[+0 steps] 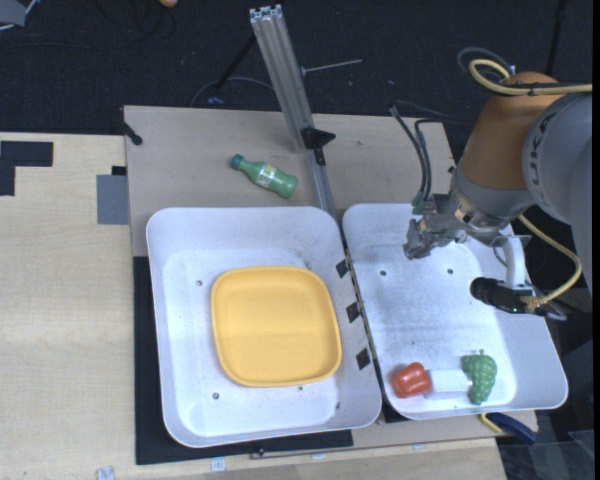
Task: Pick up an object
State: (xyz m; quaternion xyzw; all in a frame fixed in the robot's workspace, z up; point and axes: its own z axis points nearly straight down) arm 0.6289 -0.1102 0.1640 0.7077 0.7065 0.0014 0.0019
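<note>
In the right bin (pixel 435 308) a red pepper (pixel 411 379) and a green broccoli piece (pixel 479 375) lie near the front edge, a short gap between them. My gripper (pixel 421 242) hangs over the back left part of that bin, well behind both items and touching neither. Nothing shows between its fingers. The left bin (pixel 180 268) holds a yellow square plate (pixel 275 325) in its middle.
A green bottle (pixel 265 175) lies on the bench behind the left bin. A metal rail (pixel 292 78) slants up from between the bins at the back. The arm and its cables (pixel 520 158) occupy the right side, with a black fitting (pixel 500 293) over the right bin's edge.
</note>
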